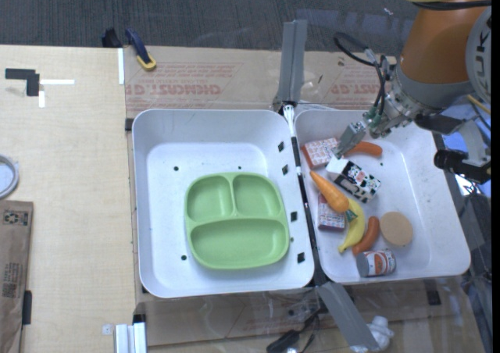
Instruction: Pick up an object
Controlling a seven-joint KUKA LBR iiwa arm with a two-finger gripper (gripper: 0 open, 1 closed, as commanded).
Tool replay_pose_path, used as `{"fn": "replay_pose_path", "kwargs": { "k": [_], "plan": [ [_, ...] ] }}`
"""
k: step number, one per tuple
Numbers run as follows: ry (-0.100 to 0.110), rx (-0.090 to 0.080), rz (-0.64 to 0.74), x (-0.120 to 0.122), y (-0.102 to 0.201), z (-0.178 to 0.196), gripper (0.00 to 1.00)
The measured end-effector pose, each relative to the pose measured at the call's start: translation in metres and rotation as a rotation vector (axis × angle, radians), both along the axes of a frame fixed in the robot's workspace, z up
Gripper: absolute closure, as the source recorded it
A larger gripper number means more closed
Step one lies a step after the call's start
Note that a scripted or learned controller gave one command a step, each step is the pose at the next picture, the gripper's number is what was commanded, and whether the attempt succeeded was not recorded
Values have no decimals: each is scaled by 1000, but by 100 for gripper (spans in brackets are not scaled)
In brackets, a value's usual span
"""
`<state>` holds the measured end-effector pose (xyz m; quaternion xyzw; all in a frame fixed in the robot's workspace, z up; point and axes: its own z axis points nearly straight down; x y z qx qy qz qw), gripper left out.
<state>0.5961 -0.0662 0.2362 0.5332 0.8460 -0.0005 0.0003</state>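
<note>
Two bins sit side by side: the left bin [148, 187] holds a divided plate [236, 220] near its middle, while the right bin [437, 211] holds a cluster of things along its left side. There a carton [355, 178] lies behind a carrot [330, 191], with a banana [352, 232] and a can [376, 263] nearer the front. A round disc [396, 228] rests right of the banana, and the gripper [349, 139] hangs over the bin's back part.
</note>
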Motion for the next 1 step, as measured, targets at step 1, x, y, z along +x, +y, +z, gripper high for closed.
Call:
{"fn": "replay_pose_path", "kwargs": {
  "k": [1],
  "plan": [
    [2, 1, 11, -50, -10, -46, 0]
  ]
}}
